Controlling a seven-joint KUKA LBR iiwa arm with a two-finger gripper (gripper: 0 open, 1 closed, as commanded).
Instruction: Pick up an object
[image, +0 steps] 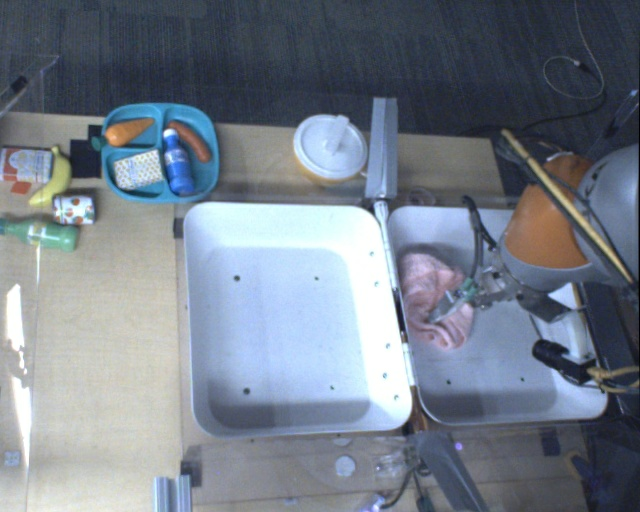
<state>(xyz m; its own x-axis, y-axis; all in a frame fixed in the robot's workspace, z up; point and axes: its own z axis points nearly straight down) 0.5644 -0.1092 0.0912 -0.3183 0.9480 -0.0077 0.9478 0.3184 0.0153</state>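
A crumpled pink cloth lies in the right bin, close to its left wall. My gripper reaches in from the right and sits low over the cloth's right side, its tips right at the fabric. The grey arm with its orange band rises behind it. The cloth rests on the bin floor, not lifted.
The left bin sits beside the right one. Behind the bins stand a blue divided tray with toy food and a white lidded cup. Small items lie at the far left, among them a banana and a green bottle.
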